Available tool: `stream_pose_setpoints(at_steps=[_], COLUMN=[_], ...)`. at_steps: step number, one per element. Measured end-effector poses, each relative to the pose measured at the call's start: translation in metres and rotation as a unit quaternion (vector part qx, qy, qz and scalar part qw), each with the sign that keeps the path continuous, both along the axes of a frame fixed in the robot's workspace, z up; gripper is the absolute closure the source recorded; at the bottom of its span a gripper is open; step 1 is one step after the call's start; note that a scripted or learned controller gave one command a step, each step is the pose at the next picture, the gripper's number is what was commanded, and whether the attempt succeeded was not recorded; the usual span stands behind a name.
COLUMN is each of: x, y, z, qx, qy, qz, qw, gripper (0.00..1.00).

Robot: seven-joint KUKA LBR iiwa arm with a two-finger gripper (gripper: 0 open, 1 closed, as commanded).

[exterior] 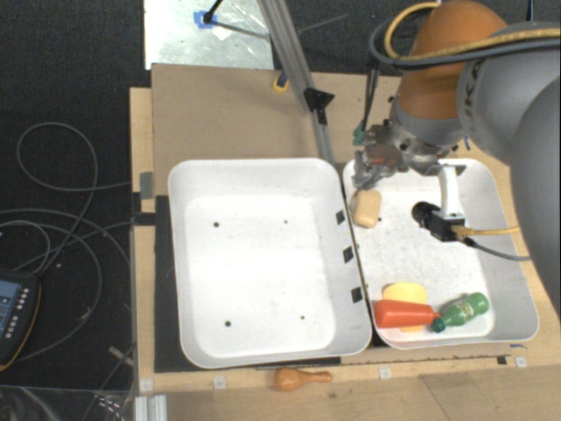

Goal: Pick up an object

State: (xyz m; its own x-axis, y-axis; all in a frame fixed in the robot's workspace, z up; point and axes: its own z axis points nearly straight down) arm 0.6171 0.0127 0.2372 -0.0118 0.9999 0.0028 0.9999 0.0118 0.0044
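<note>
I see the gripper point(372, 175) low over the right bin point(504, 235), at its far-left corner, directly above a tan, bread-like piece point(366, 208) that lies against the wall shared with the left bin point(254, 261). Whether the tool is released or clenched I cannot tell from this angle. My concern is the wall: it may block one side of the grasp and push the piece away. The carrot point(403, 314), yellow piece point(406, 293) and green bottle point(461, 310) lie well apart at the near edge.

Dark carpet floor point(70, 68), black cables point(53, 226), brown bench board point(219, 117), bright floor patch point(206, 16)
</note>
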Motion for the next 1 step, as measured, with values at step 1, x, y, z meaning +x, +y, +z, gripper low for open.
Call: stream_pose_setpoints(at_steps=[1], x=[0.0195], y=[0.0459], z=[0.0081], qx=[-0.0002], qy=[0.000], qz=[-0.001], qw=[1.0000], gripper=[1.00])
